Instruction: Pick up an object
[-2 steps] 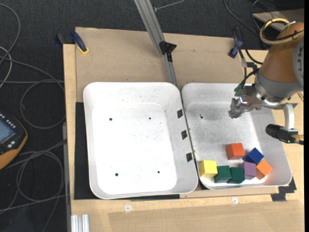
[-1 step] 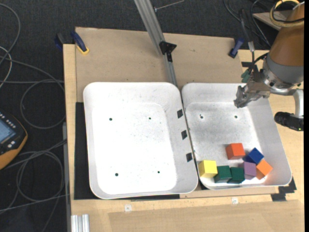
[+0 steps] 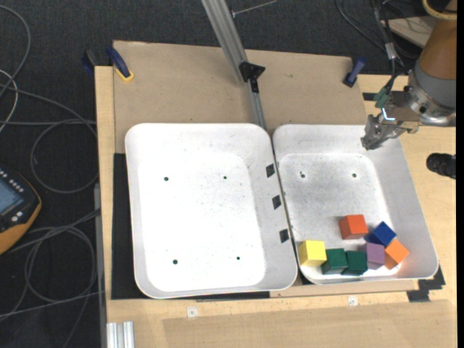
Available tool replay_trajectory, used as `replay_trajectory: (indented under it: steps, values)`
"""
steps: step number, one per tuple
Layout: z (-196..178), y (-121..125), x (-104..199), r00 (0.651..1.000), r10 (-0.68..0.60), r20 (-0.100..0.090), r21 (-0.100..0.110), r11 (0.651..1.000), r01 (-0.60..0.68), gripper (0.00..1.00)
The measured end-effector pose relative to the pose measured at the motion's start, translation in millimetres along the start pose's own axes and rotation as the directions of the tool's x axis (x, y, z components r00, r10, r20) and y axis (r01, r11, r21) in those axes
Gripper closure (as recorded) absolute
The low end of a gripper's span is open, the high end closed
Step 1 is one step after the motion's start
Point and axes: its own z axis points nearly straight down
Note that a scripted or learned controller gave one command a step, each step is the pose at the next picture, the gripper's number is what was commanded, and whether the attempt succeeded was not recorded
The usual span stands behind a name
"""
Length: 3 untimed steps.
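Several small coloured blocks cluster at the near end of the right bin (image 3: 406, 187): a red-orange block (image 3: 353, 225), a blue block (image 3: 382, 233), an orange block (image 3: 396, 251), a purple block (image 3: 375, 254), a yellow block (image 3: 313, 252) and two green blocks (image 3: 345, 261). My gripper (image 3: 373, 138) hangs over the far right corner of the right bin, well away from the blocks, with nothing seen between its fingers.
The left bin (image 3: 196, 209) lies beside the right one. A slanted metal pole (image 3: 230, 42) rises from between the bins at the back. Blue clamps (image 3: 120, 64) hold the board's far corners. Cables lie on the floor to the left.
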Motion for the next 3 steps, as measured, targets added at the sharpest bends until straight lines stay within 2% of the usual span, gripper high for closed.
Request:
replay_trajectory:
  steps: [1,2,3]
  values:
    - [-3.1,20.8,49.7,1.0,-0.004,-0.001,0.003,1.0,0.004,1.0]
    - [12.9,41.7,91.6,1.0,-0.003,-0.001,0.004,1.0,0.003,1.0]
    - [25.3,47.5,148.0,1.0,-0.004,-0.004,0.009,1.0,0.004,1.0]
